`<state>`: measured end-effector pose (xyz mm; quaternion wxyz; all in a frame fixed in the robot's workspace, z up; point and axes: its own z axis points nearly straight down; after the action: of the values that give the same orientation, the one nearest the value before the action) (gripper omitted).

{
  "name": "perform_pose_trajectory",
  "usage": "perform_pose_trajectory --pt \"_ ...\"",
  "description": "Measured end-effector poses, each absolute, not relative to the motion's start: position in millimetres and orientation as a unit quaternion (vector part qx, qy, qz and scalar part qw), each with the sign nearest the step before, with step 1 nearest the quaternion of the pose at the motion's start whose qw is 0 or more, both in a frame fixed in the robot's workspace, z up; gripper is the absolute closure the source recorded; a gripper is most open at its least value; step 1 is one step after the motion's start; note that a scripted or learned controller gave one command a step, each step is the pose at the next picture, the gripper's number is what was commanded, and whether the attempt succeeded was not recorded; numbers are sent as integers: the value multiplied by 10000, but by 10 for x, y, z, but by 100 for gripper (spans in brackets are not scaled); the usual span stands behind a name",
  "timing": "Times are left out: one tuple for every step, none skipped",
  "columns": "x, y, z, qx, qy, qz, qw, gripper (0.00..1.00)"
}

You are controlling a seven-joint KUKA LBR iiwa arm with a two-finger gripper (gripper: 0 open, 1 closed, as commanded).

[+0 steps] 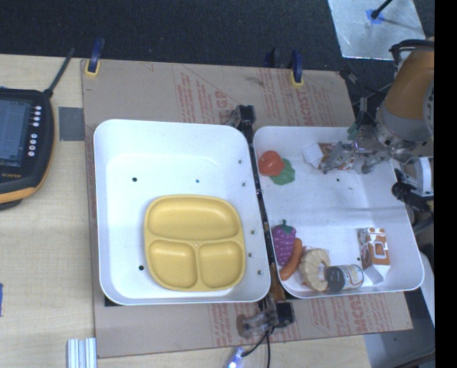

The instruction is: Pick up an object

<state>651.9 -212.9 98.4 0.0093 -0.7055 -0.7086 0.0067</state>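
Note:
The right bin (343,198) holds several items. A red tomato with a green leaf (274,165) lies at its far left. Purple grapes (284,241), an orange carrot (291,260), a beige bagel (315,268) and a small can (343,277) crowd the near edge. An orange and white carton (374,249) lies at the near right. My gripper (334,159) is low over the bin's far part, reaching in from the right. A small white object (313,154) lies just left of its tip, and whether they touch is unclear.
The left bin (121,167) holds a yellow divided plate (195,241). A teach pendant (10,146) rests on the bench at far left. The grey and orange arm (406,98) occupies the right bin's far right corner.

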Motion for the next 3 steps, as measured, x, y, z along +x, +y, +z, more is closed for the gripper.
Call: perform_pose_trajectory --pt "6512 -2133 907 -7050 -7091 88 121 0" --pt "6512 -2131 903 -7046 -7095 89 121 0" --pt "6555 -2127 1246 -7057 -7085 18 21 0"
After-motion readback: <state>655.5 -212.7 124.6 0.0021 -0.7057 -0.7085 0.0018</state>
